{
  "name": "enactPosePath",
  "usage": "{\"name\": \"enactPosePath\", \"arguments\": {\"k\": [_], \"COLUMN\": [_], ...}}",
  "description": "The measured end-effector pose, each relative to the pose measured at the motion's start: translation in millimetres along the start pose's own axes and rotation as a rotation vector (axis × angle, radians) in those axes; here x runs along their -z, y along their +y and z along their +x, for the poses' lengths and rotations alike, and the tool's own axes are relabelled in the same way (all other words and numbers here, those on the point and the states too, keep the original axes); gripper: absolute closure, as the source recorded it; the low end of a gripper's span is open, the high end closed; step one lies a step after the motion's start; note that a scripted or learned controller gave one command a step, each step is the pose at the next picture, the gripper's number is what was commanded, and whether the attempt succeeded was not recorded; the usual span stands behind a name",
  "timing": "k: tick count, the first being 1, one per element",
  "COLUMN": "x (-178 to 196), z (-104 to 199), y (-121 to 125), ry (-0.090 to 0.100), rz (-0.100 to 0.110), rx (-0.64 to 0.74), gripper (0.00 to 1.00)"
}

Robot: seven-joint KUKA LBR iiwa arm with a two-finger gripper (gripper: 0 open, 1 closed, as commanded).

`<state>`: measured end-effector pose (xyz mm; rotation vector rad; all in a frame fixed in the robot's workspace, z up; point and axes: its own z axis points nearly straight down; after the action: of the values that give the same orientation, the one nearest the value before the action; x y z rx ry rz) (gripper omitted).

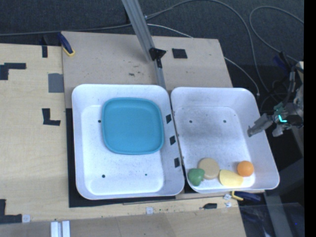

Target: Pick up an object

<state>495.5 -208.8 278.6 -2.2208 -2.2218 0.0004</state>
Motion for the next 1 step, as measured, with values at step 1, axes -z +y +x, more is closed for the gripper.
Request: {"name": "enactPosePath", "arguments": {"k": [1], "x": [0.0], "z": [0.0], "y": [0.0], "ry": [0.0], "rz": [0.0], "rx": [0.0], "gripper": [0.0]}}
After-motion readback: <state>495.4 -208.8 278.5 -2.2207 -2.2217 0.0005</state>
